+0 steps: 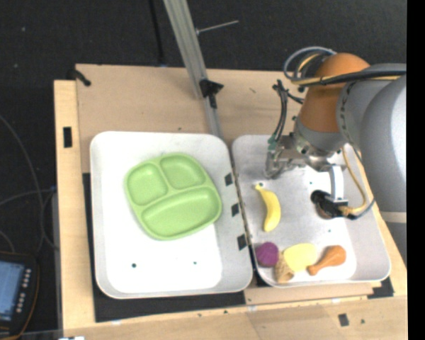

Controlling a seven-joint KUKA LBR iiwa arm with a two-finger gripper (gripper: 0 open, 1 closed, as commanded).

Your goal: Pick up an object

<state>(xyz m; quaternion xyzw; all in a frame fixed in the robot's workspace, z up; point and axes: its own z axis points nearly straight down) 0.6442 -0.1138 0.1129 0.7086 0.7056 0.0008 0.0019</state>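
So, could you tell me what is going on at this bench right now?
A grey robot arm reaches into the right bin, its gripper hanging above and behind the banana. Nothing shows between its fingers. A purple fruit, a yellow piece and a drumstick lie along the front edge. The left bin holds a green tray.

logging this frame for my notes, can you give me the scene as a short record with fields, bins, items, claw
left bin: holds green divided plate
right bin: banana, purple item, yellow piece, drumstick
item layout: banana near the bin's left wall; other three along its front edge
claw: above the right bin's back left part, behind the banana
held: nothing seen
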